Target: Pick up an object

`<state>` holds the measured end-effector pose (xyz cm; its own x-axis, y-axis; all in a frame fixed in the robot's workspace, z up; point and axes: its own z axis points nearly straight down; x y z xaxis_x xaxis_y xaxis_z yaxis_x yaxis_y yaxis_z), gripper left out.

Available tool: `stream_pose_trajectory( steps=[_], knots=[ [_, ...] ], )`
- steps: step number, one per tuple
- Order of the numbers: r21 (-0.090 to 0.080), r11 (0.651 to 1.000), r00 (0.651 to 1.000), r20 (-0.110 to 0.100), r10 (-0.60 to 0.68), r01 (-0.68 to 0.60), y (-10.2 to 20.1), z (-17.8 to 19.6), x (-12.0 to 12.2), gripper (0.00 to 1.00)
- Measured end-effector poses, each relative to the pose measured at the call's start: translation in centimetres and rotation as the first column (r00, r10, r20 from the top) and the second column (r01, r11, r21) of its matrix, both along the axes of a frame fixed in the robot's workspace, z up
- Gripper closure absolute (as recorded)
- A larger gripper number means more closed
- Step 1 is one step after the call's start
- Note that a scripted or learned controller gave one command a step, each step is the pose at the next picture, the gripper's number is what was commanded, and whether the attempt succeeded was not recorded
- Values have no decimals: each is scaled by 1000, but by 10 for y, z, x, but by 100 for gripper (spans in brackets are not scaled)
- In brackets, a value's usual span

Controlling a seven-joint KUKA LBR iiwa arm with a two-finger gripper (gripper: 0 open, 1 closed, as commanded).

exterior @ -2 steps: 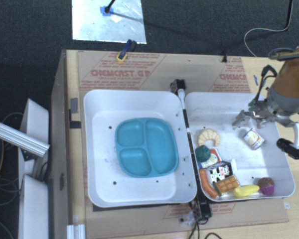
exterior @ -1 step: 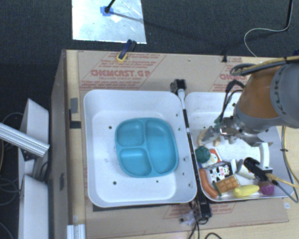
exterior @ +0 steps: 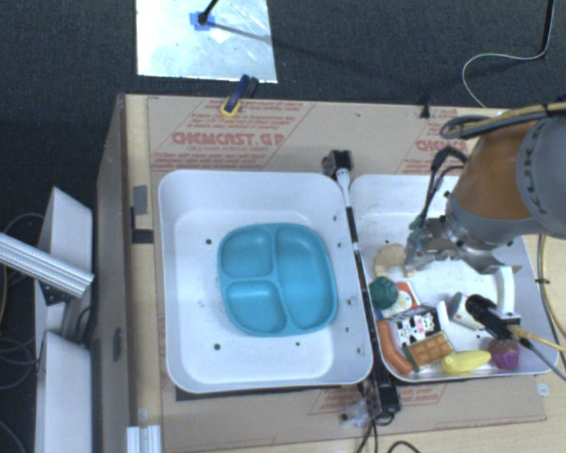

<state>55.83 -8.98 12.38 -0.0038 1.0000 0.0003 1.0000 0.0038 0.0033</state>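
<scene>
Blue tray; white bins; yellow toy.

The bench is topped with a brown printed board. Two white bins rest on it side by side: the left bin and the right bin. A small yellow-and-blue tool lies at its far edge.

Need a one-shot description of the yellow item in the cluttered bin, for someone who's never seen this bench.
Find the right white bin, the one packed with small objects. Go to its near edge, where a row of items lies. The yellow object sits between a brown waffle-like piece and a purple object; it is the only yellow, elongated thing there.
</scene>
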Motion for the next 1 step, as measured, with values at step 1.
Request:
stream_pose_trajectory(
  steps=[1],
  knots=[
    [1, 1000, 1000, 0, 1, -1, 69, 61, -6, 100]
  ],
)
